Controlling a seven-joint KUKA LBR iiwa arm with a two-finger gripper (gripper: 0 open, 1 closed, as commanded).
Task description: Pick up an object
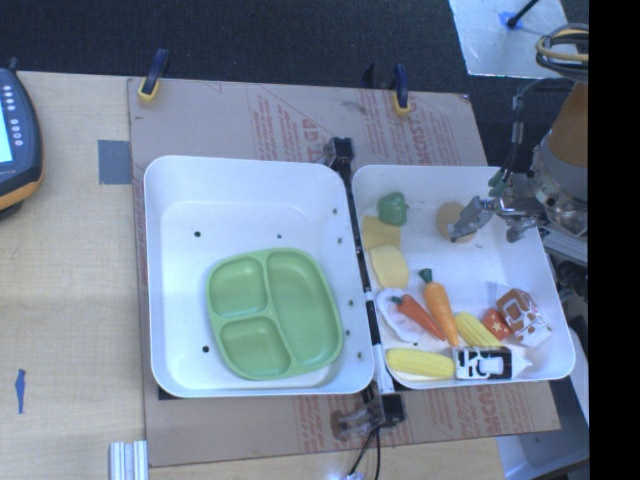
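Bright, even light falls from above; the white bins (250, 183) glare slightly. Shadows are soft and short. The picture is mildly blurred throughout, and the top of the frame is dark.

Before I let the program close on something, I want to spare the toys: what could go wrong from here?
1. The gripper sits near the right bin's far edge, beside a small tan piece; closing here could nudge it away rather than catch it.
2. The carrots, corn and the red and white box lie crowded together, so a grab there might knock neighbours or pinch two things at once.
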